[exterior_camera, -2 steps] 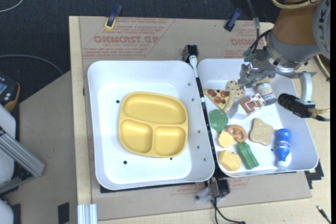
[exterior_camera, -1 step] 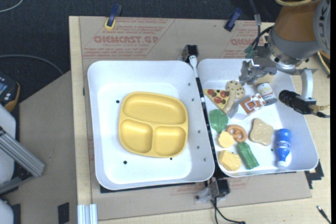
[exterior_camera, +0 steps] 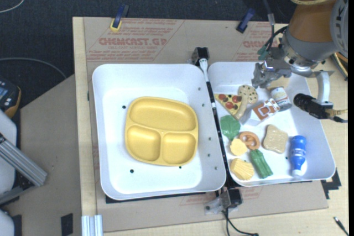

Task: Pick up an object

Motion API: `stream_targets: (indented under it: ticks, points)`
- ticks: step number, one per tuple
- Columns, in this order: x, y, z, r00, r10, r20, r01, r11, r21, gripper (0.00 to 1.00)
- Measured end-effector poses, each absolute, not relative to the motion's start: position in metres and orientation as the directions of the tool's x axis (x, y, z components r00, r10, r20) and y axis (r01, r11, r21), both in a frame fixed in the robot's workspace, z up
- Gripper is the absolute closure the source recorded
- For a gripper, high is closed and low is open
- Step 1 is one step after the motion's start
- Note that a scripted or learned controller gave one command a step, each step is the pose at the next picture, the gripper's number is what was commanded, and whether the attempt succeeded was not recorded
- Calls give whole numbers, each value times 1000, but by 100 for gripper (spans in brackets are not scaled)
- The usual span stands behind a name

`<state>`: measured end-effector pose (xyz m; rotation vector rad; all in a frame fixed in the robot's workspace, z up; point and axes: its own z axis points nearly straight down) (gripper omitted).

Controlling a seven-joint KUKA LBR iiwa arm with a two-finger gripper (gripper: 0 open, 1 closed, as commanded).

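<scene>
The right bin (exterior_camera: 323, 143) holds several toy foods: a pizza slice (exterior_camera: 227, 101), a cookie (exterior_camera: 248, 94), a small jar (exterior_camera: 279, 96), a brown-and-white packet (exterior_camera: 266, 110), a green leaf (exterior_camera: 229, 125), a pretzel (exterior_camera: 249, 139), a bread slice (exterior_camera: 275, 139), a blue bottle (exterior_camera: 297, 153), a green pickle (exterior_camera: 260, 163) and yellow cheese pieces (exterior_camera: 241, 168). My gripper (exterior_camera: 265, 75) hovers over the bin's far part, just above the cookie and the jar. Nothing shows between its fingers.
The left bin (exterior_camera: 108, 119) holds a yellow three-compartment plate (exterior_camera: 161, 130). Clamps sit at the board's far edge (exterior_camera: 118, 17) and between the bins (exterior_camera: 200, 55). The arm's orange band (exterior_camera: 315, 3) rises at the upper right.
</scene>
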<state>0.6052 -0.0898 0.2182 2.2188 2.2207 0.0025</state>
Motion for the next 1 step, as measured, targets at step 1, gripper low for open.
stream_targets:
  ticks: [1]
  points:
    - [600,-81,232,-2,1000,0,1000,2,4,100]
